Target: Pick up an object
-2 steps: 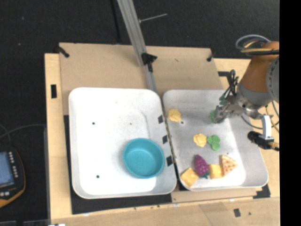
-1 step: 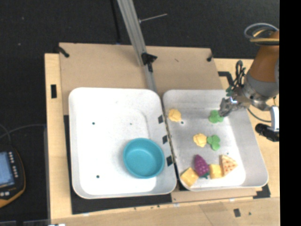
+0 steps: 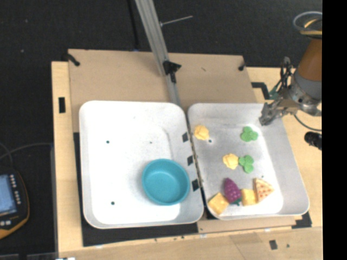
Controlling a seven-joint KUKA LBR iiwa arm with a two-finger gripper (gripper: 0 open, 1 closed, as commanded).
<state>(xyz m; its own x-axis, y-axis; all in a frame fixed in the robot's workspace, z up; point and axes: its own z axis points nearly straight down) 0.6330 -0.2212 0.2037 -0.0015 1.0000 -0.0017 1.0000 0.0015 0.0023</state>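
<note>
Purple grape cluster (image 3: pixel 232 190), knobbly

Even, fairly bright overhead light on the counter (image 3: pixel 227 242); floor around it falls off to near black. Both white bins read bright: the left bin (image 3: pixel 130 129) is close to blown out with little surface texture, the right bin (image 3: pixel 276 140) looks greyer with a faint sheen. Shadows are soft and short; the blue bowl (image 3: pixel 165 181) casts a thin dark rim at its lower right. Small toys in the right bin are soft-edged, low resolution, colours still distinct. End effector (image 3: pixel 269 114) at the right of the frame is slightly blurred, detail muddy. Mild noise in dark areas. No obvious edge distortion.
</note>
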